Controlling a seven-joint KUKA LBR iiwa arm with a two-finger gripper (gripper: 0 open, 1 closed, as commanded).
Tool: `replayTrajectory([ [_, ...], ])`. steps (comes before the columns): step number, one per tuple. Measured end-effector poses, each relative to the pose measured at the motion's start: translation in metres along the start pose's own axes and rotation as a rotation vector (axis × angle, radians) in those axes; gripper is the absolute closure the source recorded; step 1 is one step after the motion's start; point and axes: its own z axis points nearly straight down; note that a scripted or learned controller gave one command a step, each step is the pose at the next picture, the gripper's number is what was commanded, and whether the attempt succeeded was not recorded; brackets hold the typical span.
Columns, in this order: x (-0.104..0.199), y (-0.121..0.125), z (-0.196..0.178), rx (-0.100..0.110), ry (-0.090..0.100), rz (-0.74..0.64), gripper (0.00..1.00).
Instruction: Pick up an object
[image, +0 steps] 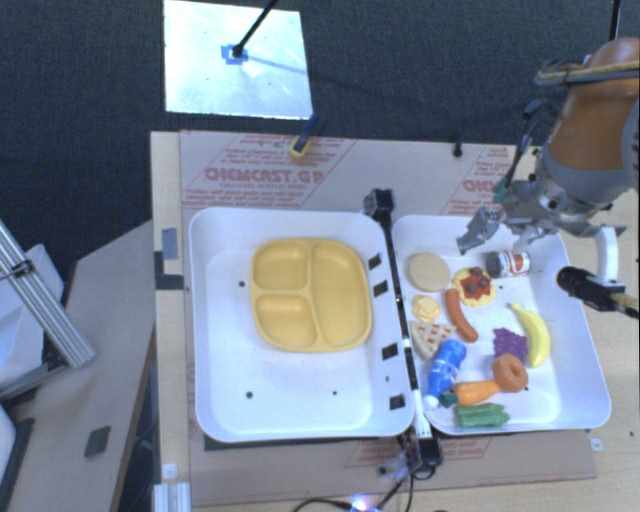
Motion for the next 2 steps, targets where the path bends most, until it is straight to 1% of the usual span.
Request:
replayTrajectory([
  [1,0.000,0.002,-0.006,-0.011,-0.001,-0.002,0.00],
  [2,-0.005,0.004,0.037,-0.008,-0.001,0.000,0.00],
])
